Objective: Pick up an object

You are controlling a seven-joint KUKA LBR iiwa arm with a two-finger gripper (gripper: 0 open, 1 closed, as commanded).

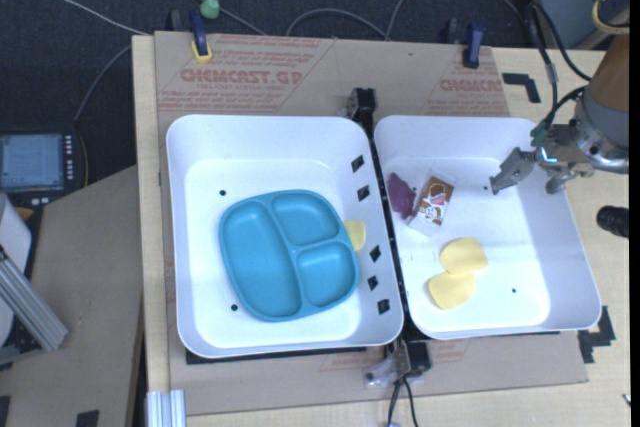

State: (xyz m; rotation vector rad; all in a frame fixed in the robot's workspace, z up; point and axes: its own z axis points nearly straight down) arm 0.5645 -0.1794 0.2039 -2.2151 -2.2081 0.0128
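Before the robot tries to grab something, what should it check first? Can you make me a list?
1. Are there things to pick in the right bin? Ok: two yellow pieces, a small brown packet and a purple piece.
2. Is the gripper above that bin? Ok: it is over the upper right part.
3. Is the gripper over a thing? Not ok: all lie to its left.
4. Is the gripper open? Cannot tell.
5. Are the things apart? Partly ok: the two yellow pieces touch, and so do the packet and the purple piece.
6. Is the blue tray out of the way? Ok: it lies in the left bin.
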